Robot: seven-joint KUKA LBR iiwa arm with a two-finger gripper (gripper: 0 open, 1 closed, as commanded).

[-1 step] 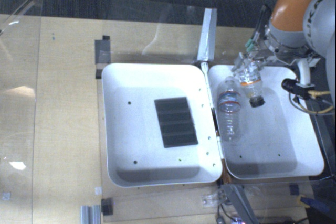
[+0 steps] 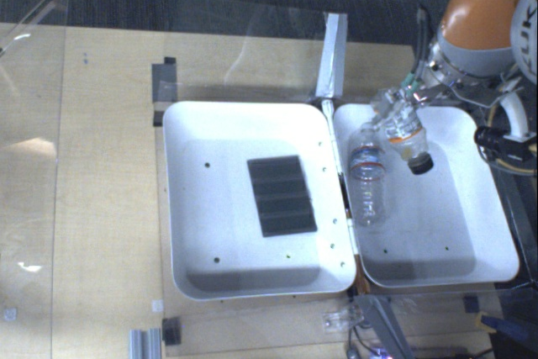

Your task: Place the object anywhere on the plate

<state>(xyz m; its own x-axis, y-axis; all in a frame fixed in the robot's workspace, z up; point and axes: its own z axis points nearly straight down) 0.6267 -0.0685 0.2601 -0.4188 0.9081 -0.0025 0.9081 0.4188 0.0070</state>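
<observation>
Two white bins [image 2: 252, 282]: bottle [image 2: 367, 185] lies right, dark plate [image 2: 282, 195] left; gripper [image 2: 402, 126] state unclear.

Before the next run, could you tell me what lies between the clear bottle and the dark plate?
In the camera view, the bins' adjoining white rims separate the bottle from the plate, plus bare bin floor.

Clear plastic bottle [image 2: 367, 183] lying in right bin; dark ridged plate [image 2: 282, 195] flat in left bin.
</observation>
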